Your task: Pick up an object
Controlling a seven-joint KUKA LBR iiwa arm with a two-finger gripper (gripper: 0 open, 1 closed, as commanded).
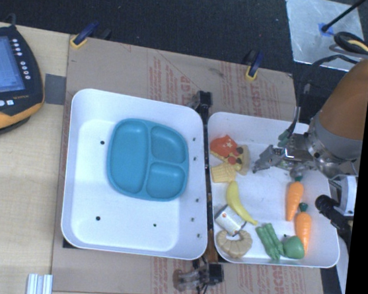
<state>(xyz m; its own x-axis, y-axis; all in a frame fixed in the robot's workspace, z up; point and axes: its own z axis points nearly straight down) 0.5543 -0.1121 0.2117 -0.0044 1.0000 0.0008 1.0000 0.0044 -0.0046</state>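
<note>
My gripper (280, 165) hangs over the upper middle of the right bin (266, 126), open, with nothing between its fingers. Its left fingertip (260, 163) points toward a red and yellow toy food piece (228, 148). An orange carrot (293, 198) lies just below the gripper, and a second carrot (303, 225) sits beside it. Further down lie a yellow banana (238, 203), a green vegetable (268, 240), a green round piece (294, 247), a tan round piece (234, 244) and a small white and red item (228, 219). A pale yellow wedge (223, 173) rests near the bin's left wall.
The left bin (82, 217) holds a blue divided plate (148, 159). A teach pendant (5, 81) lies on the bench at the far left. Clamps (252, 63) hold the cardboard under both bins. The arm's orange band (350, 103) rises at the right.
</note>
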